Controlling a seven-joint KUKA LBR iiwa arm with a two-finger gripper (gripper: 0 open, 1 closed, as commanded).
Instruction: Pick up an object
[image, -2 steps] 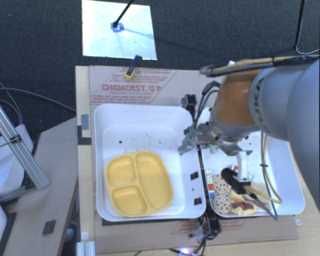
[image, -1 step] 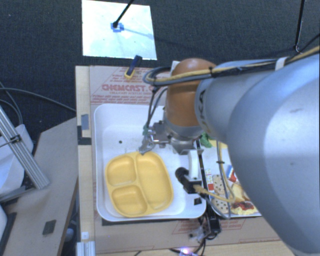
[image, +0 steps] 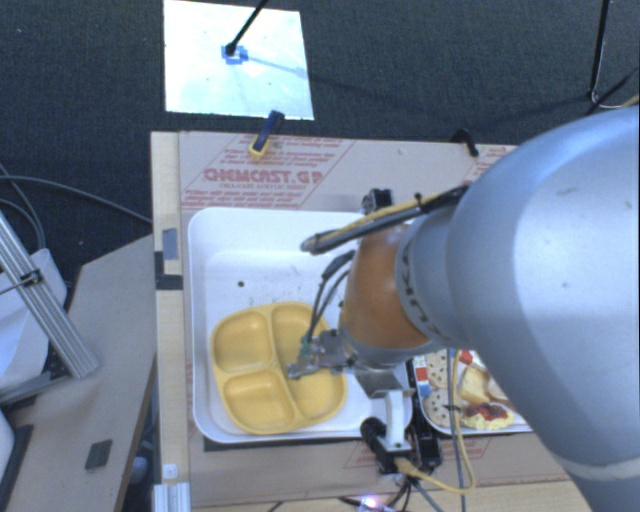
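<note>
Yellow divided tray sitting flat in the left white bin, tucked into the near part of it, three compartments showing, its right edge running under the arm. Right over that edge is the tool, down low at the tray's right-hand compartments, metal parts and cables bunched around it. Whether it is clenched or released I cannot tell from up here; the wrist hides the tips, and nothing shows the tray lifted. Above the tool, the orange band of the arm, and the big grey body of it sweeps in from the right, covering much of the right bin. In that bin, a patterned plate-like item with red and yellow on it peeks out beneath the arm. Both bins rest on the bench, a board printed with red lettering, with a small blue-and-yellow object lying at its far edge.
</note>
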